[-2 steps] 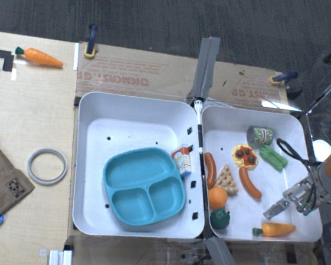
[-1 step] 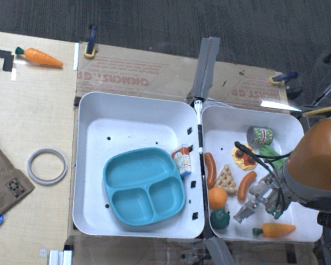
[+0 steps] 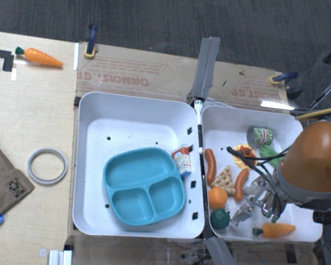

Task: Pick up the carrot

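Carrot [image 3: 277, 229] lay at the lower right of the frame, on the floor of the right-hand bin [image 3: 214, 125], near that bin's front wall, its green stub pointing left. Another carrot [image 3: 40, 57] sat at the upper left of the frame on the worktop [image 3: 26, 107], well apart from both bins.

From the single overhead view, the arm reached in from the right, its orange band [image 3: 316, 157] covering much of the right bin's far side. The end effector [image 3: 251, 207] hung just left of the bin carrot, its metal fingers [image 3: 243, 215] spread apart with nothing between them. Close around it lay an orange fruit [image 3: 217, 198], a dark green round vegetable [image 3: 220, 218], two sausages [image 3: 210, 164], a waffle wedge [image 3: 224, 180] and a green can [image 3: 261, 135]. The left bin [image 3: 90, 168] held a blue divided tray [image 3: 144, 186] and a small bottle [image 3: 183, 160].

The risk, as I judge it, was crowding: the fingers stood nearer the green vegetable than the carrot, so a straight descent could close on the wrong item or nudge the carrot against the front wall. The carrot's smooth taper could also let it slip out of a pinch taken near its tip.
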`<state>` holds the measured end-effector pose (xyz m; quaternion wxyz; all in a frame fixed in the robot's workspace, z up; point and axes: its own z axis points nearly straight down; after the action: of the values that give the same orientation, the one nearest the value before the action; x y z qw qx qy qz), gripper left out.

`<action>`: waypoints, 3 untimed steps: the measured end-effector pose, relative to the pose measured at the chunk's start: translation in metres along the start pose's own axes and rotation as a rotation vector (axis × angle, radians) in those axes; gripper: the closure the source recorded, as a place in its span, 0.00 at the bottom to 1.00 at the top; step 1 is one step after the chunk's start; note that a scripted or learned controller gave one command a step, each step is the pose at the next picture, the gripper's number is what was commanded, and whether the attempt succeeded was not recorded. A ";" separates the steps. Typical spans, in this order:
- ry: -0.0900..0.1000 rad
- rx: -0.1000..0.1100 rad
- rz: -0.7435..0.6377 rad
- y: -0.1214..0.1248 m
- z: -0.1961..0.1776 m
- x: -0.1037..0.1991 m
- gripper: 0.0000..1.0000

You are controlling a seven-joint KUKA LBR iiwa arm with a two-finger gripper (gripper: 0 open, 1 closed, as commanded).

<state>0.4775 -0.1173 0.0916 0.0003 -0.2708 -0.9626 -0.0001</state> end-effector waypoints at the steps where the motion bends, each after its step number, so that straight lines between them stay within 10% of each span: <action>1: -0.003 -0.001 0.139 -0.012 0.000 -0.028 0.00; 2: -0.003 0.000 0.401 0.018 0.000 -0.065 0.00; 3: -0.001 0.001 0.313 0.001 -0.065 -0.027 0.00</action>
<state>0.5015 -0.1303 0.1569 0.0000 -0.4176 -0.9086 0.0003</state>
